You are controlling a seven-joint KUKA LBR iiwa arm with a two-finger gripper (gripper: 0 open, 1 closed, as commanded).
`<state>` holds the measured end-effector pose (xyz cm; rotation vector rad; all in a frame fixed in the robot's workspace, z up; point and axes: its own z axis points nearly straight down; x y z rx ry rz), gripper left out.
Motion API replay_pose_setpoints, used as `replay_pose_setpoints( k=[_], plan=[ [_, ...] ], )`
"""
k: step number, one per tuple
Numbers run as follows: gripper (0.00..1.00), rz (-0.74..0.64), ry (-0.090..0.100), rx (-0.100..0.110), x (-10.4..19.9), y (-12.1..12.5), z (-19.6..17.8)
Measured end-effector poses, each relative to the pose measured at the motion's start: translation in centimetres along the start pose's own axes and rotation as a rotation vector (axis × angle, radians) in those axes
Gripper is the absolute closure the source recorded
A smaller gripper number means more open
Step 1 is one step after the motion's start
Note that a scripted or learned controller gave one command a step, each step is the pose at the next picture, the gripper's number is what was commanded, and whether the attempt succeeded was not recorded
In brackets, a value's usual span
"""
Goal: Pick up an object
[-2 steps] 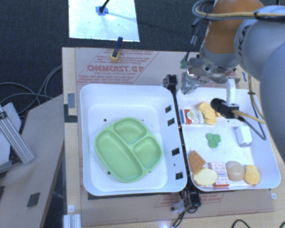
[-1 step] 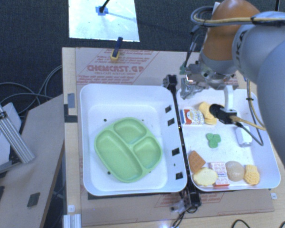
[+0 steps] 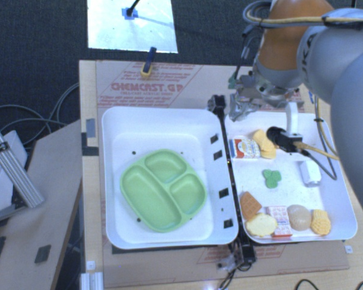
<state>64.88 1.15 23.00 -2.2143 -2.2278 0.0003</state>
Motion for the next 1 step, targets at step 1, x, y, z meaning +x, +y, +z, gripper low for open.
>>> replay_pose_setpoints(
  k=[1],
  plan=[
    [1.0, 0.006, -0.001, 0.002, -1.58, -0.24, 0.58]
  ],
)
